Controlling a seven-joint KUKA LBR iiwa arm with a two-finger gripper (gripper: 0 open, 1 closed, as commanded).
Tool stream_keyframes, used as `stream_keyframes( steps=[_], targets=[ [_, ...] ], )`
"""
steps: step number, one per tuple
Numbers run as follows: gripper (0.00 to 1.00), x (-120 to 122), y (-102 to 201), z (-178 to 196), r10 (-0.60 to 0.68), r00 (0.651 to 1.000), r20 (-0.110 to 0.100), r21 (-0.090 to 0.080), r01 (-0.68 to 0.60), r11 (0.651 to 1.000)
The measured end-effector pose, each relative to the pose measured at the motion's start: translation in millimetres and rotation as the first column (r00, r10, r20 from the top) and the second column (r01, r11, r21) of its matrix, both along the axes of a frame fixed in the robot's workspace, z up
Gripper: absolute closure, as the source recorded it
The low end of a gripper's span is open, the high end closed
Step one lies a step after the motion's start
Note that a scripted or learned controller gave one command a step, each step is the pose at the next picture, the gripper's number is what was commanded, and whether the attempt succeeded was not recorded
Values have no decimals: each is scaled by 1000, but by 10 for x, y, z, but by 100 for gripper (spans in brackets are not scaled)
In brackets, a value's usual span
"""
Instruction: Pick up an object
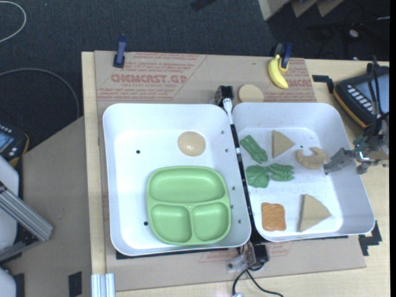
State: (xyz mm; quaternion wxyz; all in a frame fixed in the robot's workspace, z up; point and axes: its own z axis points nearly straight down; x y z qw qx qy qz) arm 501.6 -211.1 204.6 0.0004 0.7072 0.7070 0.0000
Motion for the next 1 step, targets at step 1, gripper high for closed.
stream_keyframes(
  steps=[1],
  targets=[
    [0,-244,974,-743,8,1000,-10,8,-7,1000]
  ],
)
